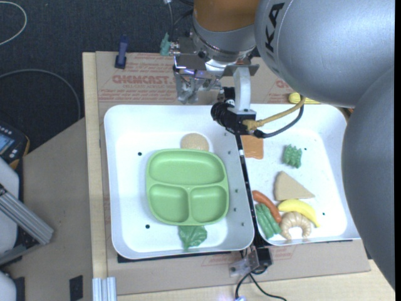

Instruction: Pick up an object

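My gripper (190,85) hangs high over the back rim of the left bin (119,168), above the cardboard edge, and nothing shows in its grasp. In the left bin lie a green divided plate (187,187), a round tan bun (195,142) behind it and a green lettuce leaf (193,236) in front. The right bin (329,137) holds an orange square slice (252,147), a green broccoli piece (292,156), a tan triangular wedge (292,185), a banana (299,210), a red-orange carrot (264,200), a green pea pod (267,221) and a pale shrimp (294,226).
The large grey arm (338,49) covers the upper right of the view and the right bin's far side. A blue clip (121,54) sits on the cardboard's back-left corner. A small yellow thing (294,98) lies behind the right bin.
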Robot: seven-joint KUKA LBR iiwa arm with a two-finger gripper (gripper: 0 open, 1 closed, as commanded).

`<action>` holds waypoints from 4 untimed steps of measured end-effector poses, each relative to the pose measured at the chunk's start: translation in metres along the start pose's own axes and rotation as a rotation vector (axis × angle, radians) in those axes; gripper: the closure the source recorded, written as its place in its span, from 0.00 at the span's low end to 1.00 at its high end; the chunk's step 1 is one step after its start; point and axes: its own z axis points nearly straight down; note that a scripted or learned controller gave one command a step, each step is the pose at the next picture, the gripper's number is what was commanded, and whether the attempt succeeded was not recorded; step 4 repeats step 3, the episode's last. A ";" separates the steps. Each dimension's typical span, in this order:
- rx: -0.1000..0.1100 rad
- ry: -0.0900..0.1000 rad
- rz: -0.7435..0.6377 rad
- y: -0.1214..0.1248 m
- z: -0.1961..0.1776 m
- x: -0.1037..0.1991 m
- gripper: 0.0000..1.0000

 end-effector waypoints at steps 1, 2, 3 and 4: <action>0.001 -0.001 0.000 -0.089 0.020 0.036 1.00; -0.006 -0.005 0.012 -0.002 0.076 0.030 1.00; -0.003 -0.005 0.010 0.069 0.165 0.029 1.00; -0.003 -0.005 0.010 0.069 0.165 0.029 1.00</action>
